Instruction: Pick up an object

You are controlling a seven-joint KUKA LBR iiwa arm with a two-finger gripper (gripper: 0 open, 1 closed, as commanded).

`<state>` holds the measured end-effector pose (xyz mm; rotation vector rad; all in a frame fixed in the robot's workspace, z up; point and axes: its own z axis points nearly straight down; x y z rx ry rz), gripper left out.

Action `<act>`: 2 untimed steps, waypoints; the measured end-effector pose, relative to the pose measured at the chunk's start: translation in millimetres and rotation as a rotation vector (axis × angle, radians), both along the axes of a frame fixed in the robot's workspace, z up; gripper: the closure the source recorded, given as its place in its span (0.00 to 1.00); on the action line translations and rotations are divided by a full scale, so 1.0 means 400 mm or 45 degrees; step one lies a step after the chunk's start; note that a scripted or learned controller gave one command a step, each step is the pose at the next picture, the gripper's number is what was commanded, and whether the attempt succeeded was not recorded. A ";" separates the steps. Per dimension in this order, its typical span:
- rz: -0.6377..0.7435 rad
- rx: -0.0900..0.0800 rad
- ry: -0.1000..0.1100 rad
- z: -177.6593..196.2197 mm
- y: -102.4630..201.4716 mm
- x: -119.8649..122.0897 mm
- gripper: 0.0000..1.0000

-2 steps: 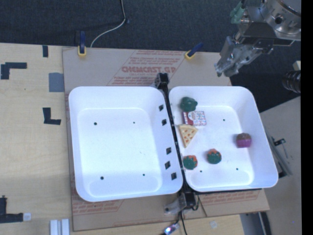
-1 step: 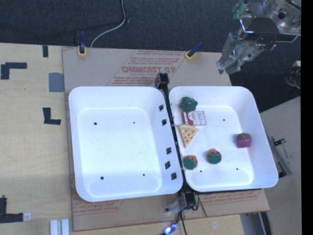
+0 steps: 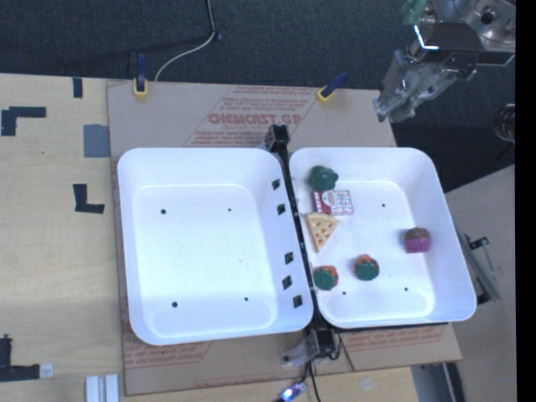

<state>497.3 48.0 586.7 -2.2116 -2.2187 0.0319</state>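
The arm (image 3: 469, 7) is cut off at the upper right; whether its gripper (image 3: 394, 103) is spread, I cannot tell. Cardboard (image 3: 243, 115) reads "CHEMCAST GP". Right bin (image 3: 435, 224) holds a red-and-white packet (image 3: 332, 202), its label unreadable.

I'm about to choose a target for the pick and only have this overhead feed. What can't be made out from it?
- Hand: small and blurred against the dark floor in the camera view, so its opening cannot be judged.
- Arm: cut off by the top and right edges.
- Red-and-white packet: print too small to read.
- Green pieces: too small to identify.
- Purple piece: shape blurred.
- Yellow wedge: lies against the packet; overlap unclear.
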 end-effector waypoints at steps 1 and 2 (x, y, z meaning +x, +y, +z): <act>0.000 -0.001 0.005 0.021 0.000 0.004 1.00; -0.001 -0.003 0.009 0.043 0.001 0.007 1.00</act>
